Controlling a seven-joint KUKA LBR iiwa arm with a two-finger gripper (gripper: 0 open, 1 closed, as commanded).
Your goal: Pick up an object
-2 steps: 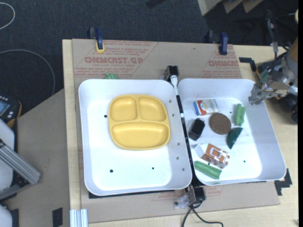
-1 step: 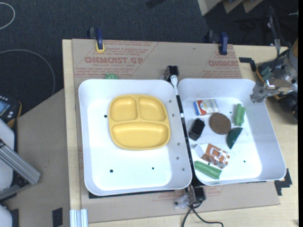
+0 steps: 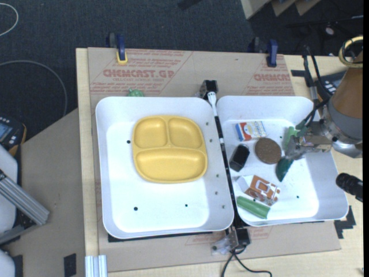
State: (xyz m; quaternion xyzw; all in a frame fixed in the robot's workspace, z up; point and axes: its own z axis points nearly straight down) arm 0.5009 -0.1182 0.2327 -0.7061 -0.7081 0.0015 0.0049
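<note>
**Ana:** Camera view puts the gripper (image 3: pixel 293 145) at the right of the frame, low over the right bin (image 3: pixel 323 208), with the arm (image 3: pixel 351 105) reaching in from the right edge. A dark green object (image 3: pixel 285 167) hangs just under the fingertips. Does the gripper hold it?

**Ben:** It looks that way, though as a judgement only. The top of the green piece seems to sit between the fingers, which stand narrow around it, and its lower end points down toward the bin floor. The contact itself is small and partly hidden.

**Ana:** So how should the lift be done well?

**Ben:** Straight up and slowly, since the hold seems to be on one end and the piece could swing or slip. The round brown disc (image 3: pixel 268 150) lies just left of the gripper, so any sideways drift risks nudging it.

**Ana:** And the rest of that bin?

**Ben:** A red, white and blue packet (image 3: pixel 250 130) sits toward the upper left of it, a small black object (image 3: pixel 238 157) lies below that near the dividing wall, an orange and white patterned piece (image 3: pixel 264 190) rests lower down, and a light green bar (image 3: pixel 253 207) lies at the bottom left corner.

**Ana:** The left bin (image 3: pixel 161 215)?

**Ben:** It holds a yellow divided plate (image 3: pixel 169 149) with three compartments, set in its upper middle, and nothing lies in the compartments.
</note>
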